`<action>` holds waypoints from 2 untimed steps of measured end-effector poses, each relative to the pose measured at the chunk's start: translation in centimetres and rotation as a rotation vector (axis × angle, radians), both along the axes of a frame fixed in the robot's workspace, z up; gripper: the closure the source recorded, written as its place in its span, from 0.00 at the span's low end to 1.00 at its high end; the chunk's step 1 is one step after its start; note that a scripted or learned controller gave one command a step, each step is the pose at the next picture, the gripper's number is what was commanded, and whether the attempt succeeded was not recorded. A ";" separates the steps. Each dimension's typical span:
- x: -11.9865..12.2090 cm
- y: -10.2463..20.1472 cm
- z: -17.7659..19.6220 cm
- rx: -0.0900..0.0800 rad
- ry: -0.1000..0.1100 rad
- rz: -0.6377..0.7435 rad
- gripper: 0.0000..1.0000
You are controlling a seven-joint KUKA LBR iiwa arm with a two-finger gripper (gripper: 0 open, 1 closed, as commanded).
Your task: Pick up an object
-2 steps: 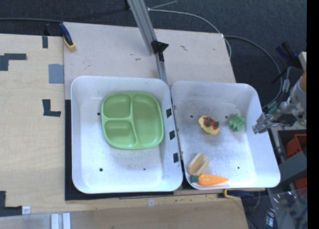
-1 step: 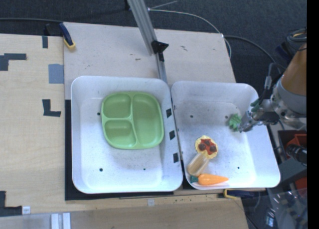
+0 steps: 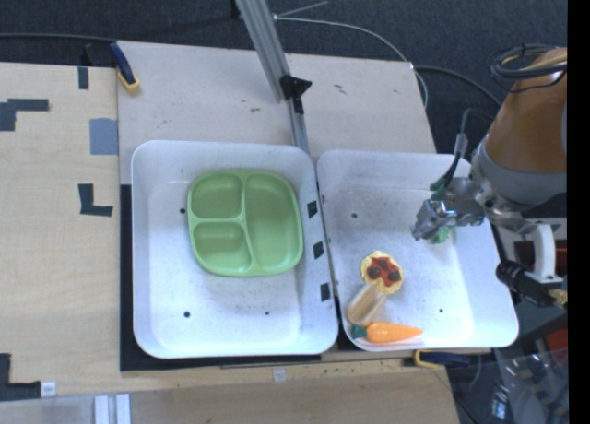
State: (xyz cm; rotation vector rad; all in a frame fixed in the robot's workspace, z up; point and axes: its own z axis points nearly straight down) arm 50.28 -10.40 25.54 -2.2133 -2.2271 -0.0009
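The gripper point(image 3: 433, 226) is hovering over the right bin point(image 3: 479, 321) (finger state impossible to tell), needing descent toward the carrot point(image 3: 394, 331).

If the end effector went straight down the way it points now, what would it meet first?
Most likely the bare floor of the right bin. The end effector hangs above and right of the toy food, apparently clear of it, though depth is uncertain.

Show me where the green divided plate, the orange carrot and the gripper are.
green divided plate point(image 3: 245, 222), camera view, on the ridge where its compartments meet.
orange carrot point(image 3: 395, 331), camera view, on the middle of its body.
gripper point(image 3: 430, 227), camera view, at its tip over the right bin.
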 end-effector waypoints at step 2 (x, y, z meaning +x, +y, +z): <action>1.0 10.4 -1.4 0.000 0.002 0.001 1.00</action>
